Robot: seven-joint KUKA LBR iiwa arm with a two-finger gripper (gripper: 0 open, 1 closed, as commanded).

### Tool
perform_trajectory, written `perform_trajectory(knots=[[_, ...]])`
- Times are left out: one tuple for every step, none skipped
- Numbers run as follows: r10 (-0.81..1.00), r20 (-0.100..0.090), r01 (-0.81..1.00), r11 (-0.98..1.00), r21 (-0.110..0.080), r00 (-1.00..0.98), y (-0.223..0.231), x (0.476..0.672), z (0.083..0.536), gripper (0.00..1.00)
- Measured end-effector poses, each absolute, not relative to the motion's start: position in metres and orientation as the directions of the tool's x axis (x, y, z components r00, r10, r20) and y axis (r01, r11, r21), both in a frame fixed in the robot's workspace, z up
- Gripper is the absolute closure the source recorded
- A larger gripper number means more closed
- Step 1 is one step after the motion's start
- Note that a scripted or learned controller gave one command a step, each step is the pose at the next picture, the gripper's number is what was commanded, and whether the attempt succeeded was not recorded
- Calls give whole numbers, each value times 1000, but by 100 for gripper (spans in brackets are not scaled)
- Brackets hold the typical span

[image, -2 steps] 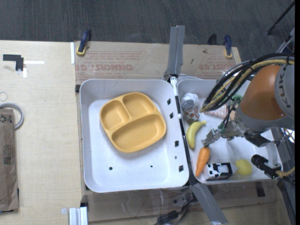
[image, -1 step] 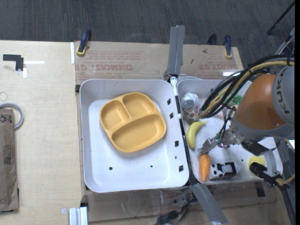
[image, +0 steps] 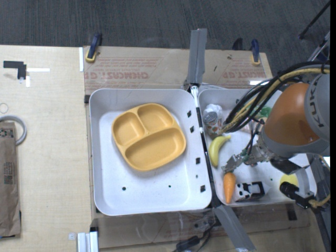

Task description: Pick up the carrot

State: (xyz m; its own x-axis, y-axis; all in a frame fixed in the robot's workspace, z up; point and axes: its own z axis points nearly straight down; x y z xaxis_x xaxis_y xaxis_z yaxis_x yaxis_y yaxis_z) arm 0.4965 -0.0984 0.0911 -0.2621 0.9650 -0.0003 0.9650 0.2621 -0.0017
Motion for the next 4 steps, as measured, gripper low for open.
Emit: perform_trajectory(knots=[[891, 0, 891, 454, -1, -454, -103, 477, 91, 0], [983, -2, 983, 183, -2, -183, -90, 537, 191, 0], [983, 0, 983, 184, -3, -184, -101, 476, 91, 0], [984, 0, 983, 181, -4, -181, -102, 476, 99, 100]])
